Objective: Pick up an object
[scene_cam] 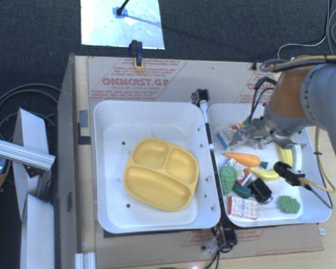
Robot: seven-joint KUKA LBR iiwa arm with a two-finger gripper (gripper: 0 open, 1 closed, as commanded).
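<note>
The gripper point(252, 134) hung over the right bin point(319, 206), just above the carrot point(243, 159); I could not tell its state. The carrot lay among clutter near the bin's left wall (broccoli point(228, 178) just below it). It was probably light, stiff, slick plastic; best taken across its thick middle.

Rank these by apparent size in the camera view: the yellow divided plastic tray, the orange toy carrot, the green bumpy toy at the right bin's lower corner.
1. Yellow divided plastic tray, clearly the largest.
2. Orange toy carrot.
3. Green bumpy toy.
The last two look close in size: the carrot is longer, the green toy rounder, so their order is unsure.
</note>
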